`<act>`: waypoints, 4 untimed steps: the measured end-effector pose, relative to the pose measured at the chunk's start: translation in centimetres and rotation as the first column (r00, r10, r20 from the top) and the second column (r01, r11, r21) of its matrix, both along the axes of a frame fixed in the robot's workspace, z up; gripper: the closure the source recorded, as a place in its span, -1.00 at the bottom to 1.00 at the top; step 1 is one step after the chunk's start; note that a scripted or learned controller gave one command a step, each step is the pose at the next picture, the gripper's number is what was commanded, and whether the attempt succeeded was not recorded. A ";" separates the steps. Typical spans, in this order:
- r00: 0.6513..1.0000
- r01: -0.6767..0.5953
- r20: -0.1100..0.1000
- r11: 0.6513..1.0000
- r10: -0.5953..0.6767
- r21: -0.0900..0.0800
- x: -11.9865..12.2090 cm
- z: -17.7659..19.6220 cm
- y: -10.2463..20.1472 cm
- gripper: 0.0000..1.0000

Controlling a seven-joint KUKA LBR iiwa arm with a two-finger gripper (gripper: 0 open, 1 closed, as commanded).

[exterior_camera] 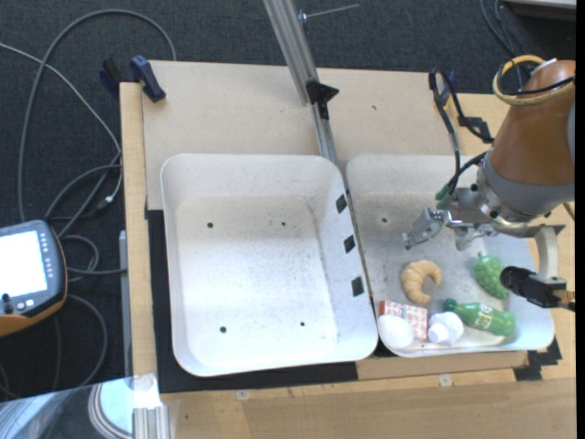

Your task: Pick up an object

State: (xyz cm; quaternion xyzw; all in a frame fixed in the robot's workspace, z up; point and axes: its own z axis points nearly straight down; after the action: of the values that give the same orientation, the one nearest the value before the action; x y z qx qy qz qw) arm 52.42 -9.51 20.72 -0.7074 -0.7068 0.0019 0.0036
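Clearly nothing is picked yet: the claw hangs apart and bare above the croissant in the right bin.

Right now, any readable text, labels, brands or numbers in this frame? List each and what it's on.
None can be read.
Green bottle in the right bin: label present, too blurred to read.
Red and white packet: print too small to read.
Handheld pendant left of the bench: screen glows white, no legible characters.
Croissant, green toy, left bin: no markings visible.
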 end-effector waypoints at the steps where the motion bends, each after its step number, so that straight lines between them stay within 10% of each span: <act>1: 1.000 -0.001 -0.002 1.000 0.001 0.001 -0.2 -6.3 0.6 -1.00; 2: 1.000 -0.001 0.009 1.000 0.001 -0.001 0.0 -4.8 0.5 1.00; 4: 1.000 -0.002 0.012 1.000 0.002 -0.003 0.2 1.1 0.0 1.00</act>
State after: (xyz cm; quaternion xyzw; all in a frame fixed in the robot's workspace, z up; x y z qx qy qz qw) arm 52.67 -9.54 21.77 -0.7066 -0.7076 -0.0012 -0.0016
